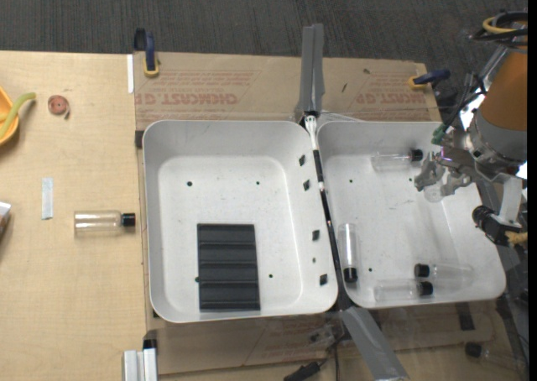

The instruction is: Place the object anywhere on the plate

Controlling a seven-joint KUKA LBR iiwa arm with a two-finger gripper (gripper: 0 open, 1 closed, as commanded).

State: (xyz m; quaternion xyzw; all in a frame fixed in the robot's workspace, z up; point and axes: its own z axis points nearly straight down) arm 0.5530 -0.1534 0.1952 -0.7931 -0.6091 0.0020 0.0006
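Clear plastic bottles (394,160) with black caps lie in the right bin (394,203), light, stiff and slippery, best gripped across the barrel; the tool (436,176) hovers nearby, its state impossible to tell.

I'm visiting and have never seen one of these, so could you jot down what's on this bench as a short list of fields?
left bin: holds a dark ribbed plate near its front edge
right bin: holds several clear vials with black caps, one at the back, one by the left wall, two at the front
gripper: over the right bin's far right side
outside bins: one vial lying on the wooden bench, left of the bins
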